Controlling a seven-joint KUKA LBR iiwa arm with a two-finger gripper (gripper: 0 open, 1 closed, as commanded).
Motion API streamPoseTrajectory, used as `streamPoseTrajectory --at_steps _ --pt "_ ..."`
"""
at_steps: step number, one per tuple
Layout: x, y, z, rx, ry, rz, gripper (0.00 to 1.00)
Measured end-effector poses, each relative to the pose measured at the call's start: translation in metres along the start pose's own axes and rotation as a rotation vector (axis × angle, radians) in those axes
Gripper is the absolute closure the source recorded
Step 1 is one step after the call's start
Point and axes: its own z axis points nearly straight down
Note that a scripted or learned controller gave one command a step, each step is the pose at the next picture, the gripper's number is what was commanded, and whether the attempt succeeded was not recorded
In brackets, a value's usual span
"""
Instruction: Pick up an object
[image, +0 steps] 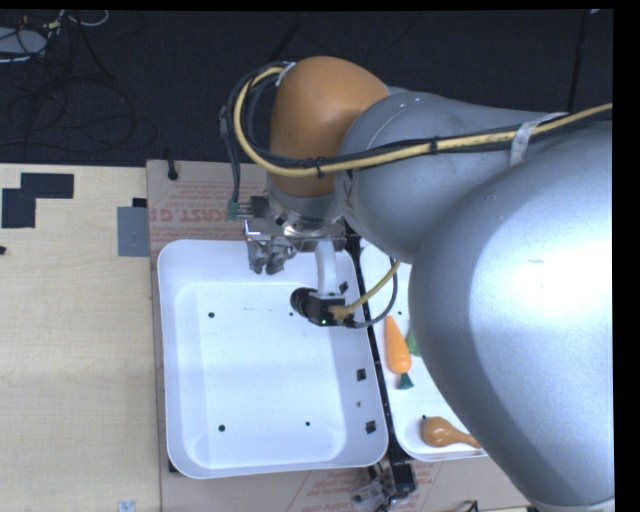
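My gripper hangs over the far edge of the left white bin, near that bin's back wall, and I see nothing in it. An orange carrot with a green tip lies in the right bin, close to the divider between the bins. A yellow-orange gourd-shaped object rests near the right bin's front edge. The arm's large grey body hides most of the right bin.
The bins sit on a cardboard sheet on a pale wooden bench. Dark flat patches lie on the bench to the left. Cables trail across the dark floor behind.
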Motion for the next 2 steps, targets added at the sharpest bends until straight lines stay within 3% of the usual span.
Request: streamPoseTrajectory --at_steps 1,2 --pt "0.071 0.001 -0.074 -0.008 0.003 -0.003 1.00" --pt "0.066 0.002 -0.173 -0.011 0.002 0.002 1.00"
